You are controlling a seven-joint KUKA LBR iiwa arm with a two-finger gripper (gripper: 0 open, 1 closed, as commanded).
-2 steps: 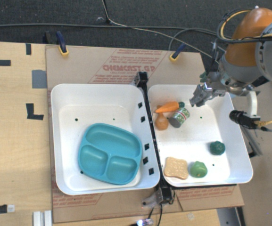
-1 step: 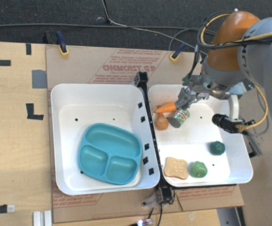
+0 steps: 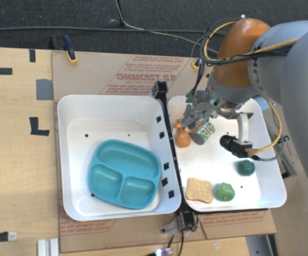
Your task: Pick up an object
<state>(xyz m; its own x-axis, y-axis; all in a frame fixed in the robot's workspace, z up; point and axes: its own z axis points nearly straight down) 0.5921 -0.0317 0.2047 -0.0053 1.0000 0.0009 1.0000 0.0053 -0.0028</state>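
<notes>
Looking down at the right bin (image 3: 271,193), the gripper (image 3: 195,116) is low over its back left corner, right above a small can (image 3: 203,133) with a green label that lies tipped on its side. Just beside the can, toward the divider between the bins, there's an orange ball-ish thing (image 3: 182,138), and the two look like they're touching, or close to it. Honestly I can't tell the gripper's state from this angle, and nothing clearly sits in it.

If the can is the target, my guess is it's light, stiff and pretty slick, so it could roll or squirt out sideways. Grabbing across the round body near the middle seems the safest bet, not the ends.

Other stuff in that bin: a slice of toast (image 3: 199,190) and a green apple (image 3: 225,191) along the front edge, plus a dark green lump (image 3: 245,168) near the right side. The left bin (image 3: 71,111) holds a blue divided plate (image 3: 125,173).
</notes>
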